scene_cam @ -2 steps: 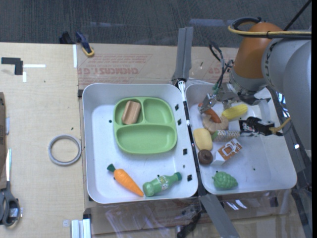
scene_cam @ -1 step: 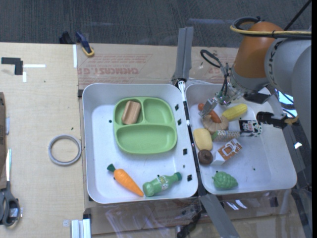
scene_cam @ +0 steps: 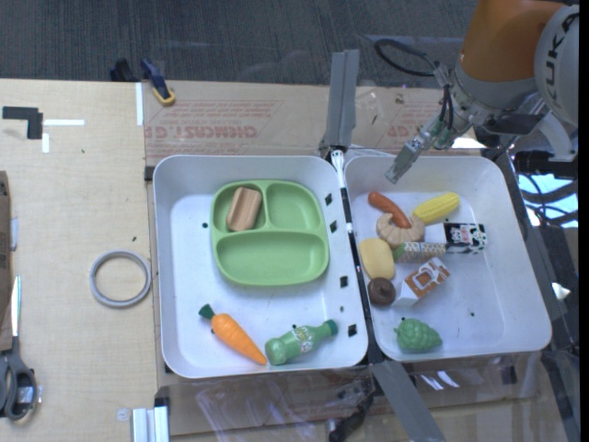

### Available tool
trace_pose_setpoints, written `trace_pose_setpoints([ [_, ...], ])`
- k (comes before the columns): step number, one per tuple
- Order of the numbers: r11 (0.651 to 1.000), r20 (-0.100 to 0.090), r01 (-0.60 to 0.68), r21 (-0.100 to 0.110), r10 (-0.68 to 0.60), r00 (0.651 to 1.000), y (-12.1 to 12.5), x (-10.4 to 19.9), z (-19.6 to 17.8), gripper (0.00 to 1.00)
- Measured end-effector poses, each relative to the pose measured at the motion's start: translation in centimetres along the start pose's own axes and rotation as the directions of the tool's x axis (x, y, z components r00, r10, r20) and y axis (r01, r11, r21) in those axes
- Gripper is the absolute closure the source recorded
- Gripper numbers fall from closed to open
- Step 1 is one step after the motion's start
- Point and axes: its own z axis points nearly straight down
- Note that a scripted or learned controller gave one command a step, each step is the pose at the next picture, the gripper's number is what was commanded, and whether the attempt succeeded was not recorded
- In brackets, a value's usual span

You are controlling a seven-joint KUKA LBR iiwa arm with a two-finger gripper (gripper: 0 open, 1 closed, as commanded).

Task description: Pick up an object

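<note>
My gripper (scene_cam: pixel 403 166) hangs over the back left corner of the right bin (scene_cam: pixel 515 274), above its rim and apart from every object. Just in front of it lie a red sausage (scene_cam: pixel 391 208) and a yellow corn cob (scene_cam: pixel 436 207). Further forward in that bin sit a round biscuit (scene_cam: pixel 400 231), a yellow potato (scene_cam: pixel 376 258), a chocolate donut (scene_cam: pixel 381 291), an orange and white carton (scene_cam: pixel 426 277), a black and white toy (scene_cam: pixel 465 236) and green grapes (scene_cam: pixel 419 336).
The left bin (scene_cam: pixel 175 247) holds a green divided plate (scene_cam: pixel 276 256) with a bread piece (scene_cam: pixel 243 208), a carrot (scene_cam: pixel 232 333) and a green bottle (scene_cam: pixel 300 341). A tape ring (scene_cam: pixel 121 277) and scissors (scene_cam: pixel 14 376) lie on the bench at left.
</note>
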Motion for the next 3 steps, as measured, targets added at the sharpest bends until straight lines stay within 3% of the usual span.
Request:
trace_pose_setpoints([
  [1, 0.999, -0.004, 0.048, 0.003, -0.048, 0.999, -3.2, -0.9, 7.0, 0.00],
  [2, 0.976, -0.002, 0.217, 0.000, -0.217, 0.976, -4.5, 0.8, 14.4, 0.00],
  [3, 0.977, 0.012, 0.214, -0.010, -0.214, 0.977, -4.1, 0.4, 12.6, 1.00],
])
